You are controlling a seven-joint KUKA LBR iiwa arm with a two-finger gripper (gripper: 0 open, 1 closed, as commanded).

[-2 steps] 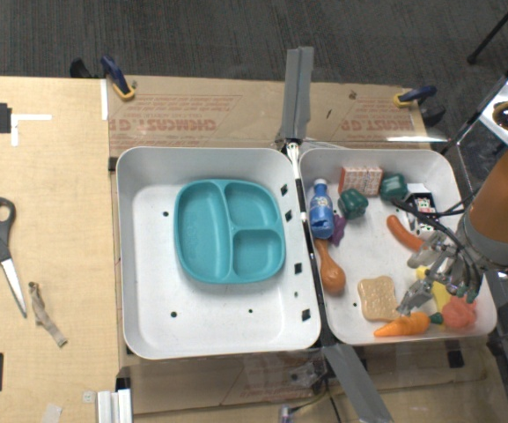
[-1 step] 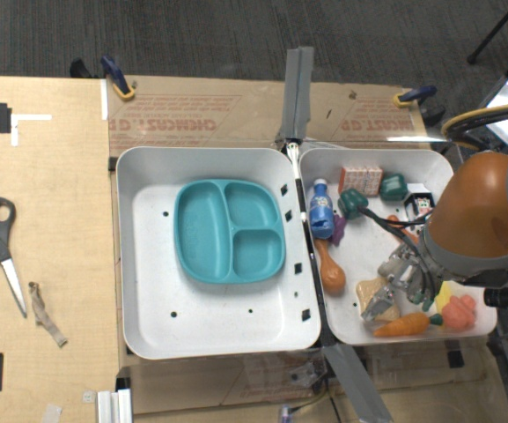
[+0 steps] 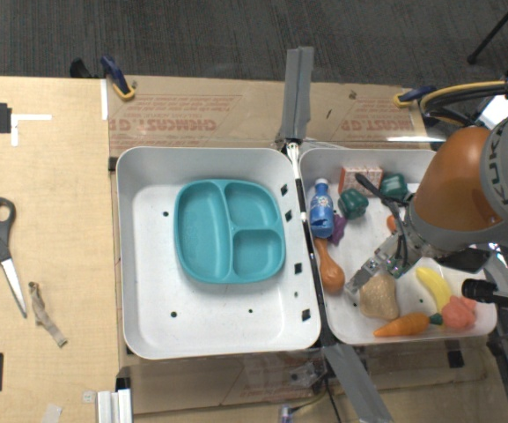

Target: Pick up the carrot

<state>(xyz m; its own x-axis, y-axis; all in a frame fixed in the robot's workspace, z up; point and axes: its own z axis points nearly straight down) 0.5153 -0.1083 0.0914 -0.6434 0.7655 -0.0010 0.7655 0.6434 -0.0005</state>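
Observation:
The carrot [image 3: 403,326] is orange with a green stub at its right end. It lies flat along the front edge of the right bin [image 3: 352,326]. My gripper [image 3: 368,278] hangs low over the middle of that bin, pointing down and to the left. It sits just above a tan lumpy piece [image 3: 379,299], up and to the left of the carrot, and apart from it. The arm's orange band [image 3: 454,183] and wrist cover the bin's right part.
The right bin also holds a blue bottle [image 3: 321,208], a dark green pepper [image 3: 353,203], an orange-brown drumstick shape [image 3: 330,269], a yellow banana [image 3: 432,286] and a pink piece [image 3: 461,313]. A teal divided plate [image 3: 231,230] lies in the left bin [image 3: 148,307]. Scissors [image 3: 0,241] rest far left.

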